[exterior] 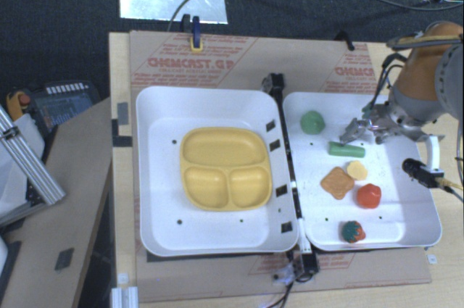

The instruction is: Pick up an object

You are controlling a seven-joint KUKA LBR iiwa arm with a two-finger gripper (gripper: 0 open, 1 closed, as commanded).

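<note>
The right bin [417,223] holds several small objects: a green ball [312,122], a green bar [346,149], a pale yellow piece [356,169], an orange waffle-like piece [337,182], a red piece [368,196] and a small teal and red piece [352,230]. My gripper [357,130] hangs low over the back of this bin, just above the green bar and to the right of the green ball. Nothing shows between its fingers.
The left bin [156,118] carries a yellow divided tray [225,167]. A black hinge strip [284,154] runs between the bins. The arm [428,82] comes in over the right bin's far right corner, with a black fitting [420,172] by the right wall.
</note>
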